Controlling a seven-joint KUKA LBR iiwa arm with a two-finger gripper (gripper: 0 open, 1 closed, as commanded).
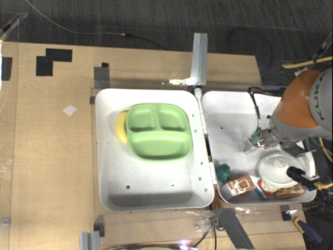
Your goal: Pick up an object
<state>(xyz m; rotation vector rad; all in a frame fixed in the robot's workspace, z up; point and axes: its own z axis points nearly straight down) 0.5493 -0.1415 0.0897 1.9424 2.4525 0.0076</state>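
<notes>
Pale wooden bench (52,155) carries two white bins; the left bin (119,181) holds a green plate (157,130) lying over a yellow thing (120,128). Over bare floor in the right bin (229,113) hangs the hand (255,141), with nothing visibly in it; whether it is wide or narrow I cannot tell. Candidates crowd the near wall: a tub (274,171), a carton (242,185), a teal lump (223,172). Closing where it hangs would likely catch nothing. Down among the cluster it may shove neighbours aside, or slip off the tub's round rim.
</notes>
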